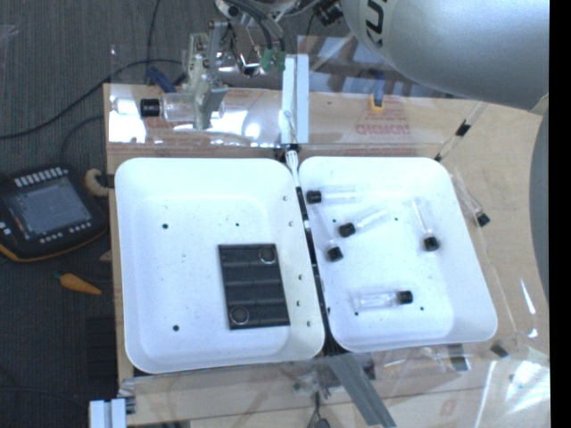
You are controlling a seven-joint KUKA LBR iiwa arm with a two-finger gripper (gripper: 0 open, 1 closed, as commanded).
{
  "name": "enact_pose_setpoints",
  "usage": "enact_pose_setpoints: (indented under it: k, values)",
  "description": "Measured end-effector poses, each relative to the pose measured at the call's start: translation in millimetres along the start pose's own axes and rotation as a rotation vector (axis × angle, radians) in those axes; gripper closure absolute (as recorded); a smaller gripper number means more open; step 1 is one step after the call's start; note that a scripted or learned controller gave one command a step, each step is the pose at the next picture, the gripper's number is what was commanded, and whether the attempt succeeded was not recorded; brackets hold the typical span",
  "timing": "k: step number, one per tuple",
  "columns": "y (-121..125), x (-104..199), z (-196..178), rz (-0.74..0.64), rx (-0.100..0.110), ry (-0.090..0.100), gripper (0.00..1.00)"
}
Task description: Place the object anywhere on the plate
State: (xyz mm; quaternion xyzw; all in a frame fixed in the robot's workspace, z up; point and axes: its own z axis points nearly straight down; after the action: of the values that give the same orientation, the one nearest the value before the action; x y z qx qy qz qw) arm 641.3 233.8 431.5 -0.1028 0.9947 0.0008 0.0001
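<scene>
At the far edge of the bench, beyond both bins, the gripper (214,65) hangs; its grasp state cannot be told. Below it, the left bin (152,194) holds the dark plate (252,285), already bearing two vials. Down-right, the right bin (446,319) holds five capped vials (379,300) awaiting transfer. Gripper detail is obscured by glare.

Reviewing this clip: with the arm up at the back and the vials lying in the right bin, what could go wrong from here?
1. The vials are clear with small black caps and lie at mixed angles in the right bin; a grasp may well slip or close on nothing.
2. The dark ridged plate in the left bin already carries two vials, so a new one might roll off or knock them.
3. The gripper sits high behind the bins, far from any vial.
</scene>
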Motion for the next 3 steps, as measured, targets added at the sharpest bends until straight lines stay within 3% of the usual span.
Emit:
enact_pose_setpoints:
  k: [1,2,3]
  values:
    - [-1,-3,0,-0.208,0.0,0.0,1.0]
    - [-6,-28,0,-0.526,-0.001,-0.002,1.0]
    - [-12,-11,0,-0.707,-0.002,0.001,1.0]
